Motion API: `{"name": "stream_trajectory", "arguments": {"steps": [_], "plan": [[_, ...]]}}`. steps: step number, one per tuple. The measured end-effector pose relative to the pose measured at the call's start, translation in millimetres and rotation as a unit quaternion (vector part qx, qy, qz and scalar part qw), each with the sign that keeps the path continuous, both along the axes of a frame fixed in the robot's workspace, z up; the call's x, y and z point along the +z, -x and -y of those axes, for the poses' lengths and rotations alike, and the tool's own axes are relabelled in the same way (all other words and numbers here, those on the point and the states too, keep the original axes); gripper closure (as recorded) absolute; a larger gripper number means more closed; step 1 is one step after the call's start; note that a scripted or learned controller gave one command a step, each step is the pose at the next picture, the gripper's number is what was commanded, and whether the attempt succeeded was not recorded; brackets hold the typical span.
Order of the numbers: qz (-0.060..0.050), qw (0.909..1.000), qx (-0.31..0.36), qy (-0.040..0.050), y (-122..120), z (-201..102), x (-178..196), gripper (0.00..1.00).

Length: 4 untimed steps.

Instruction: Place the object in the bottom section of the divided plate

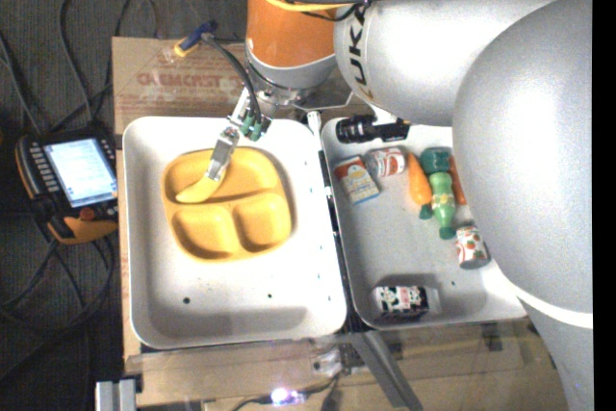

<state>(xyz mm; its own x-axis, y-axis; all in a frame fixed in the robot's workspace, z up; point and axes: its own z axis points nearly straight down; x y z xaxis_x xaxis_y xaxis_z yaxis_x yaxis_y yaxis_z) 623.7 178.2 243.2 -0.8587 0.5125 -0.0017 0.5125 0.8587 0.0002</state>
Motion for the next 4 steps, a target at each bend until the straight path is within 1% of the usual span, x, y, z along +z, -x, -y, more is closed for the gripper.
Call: {"name": "stream_trajectory", "arguments": {"steps": [1,4], "plan": [[0.001,1.0,0.002,0.0012,-11.9,147.5,91.1,0.0],[0.001,1.0,0.002,0.001,-11.8,147.1,90.8,0.0]]}}
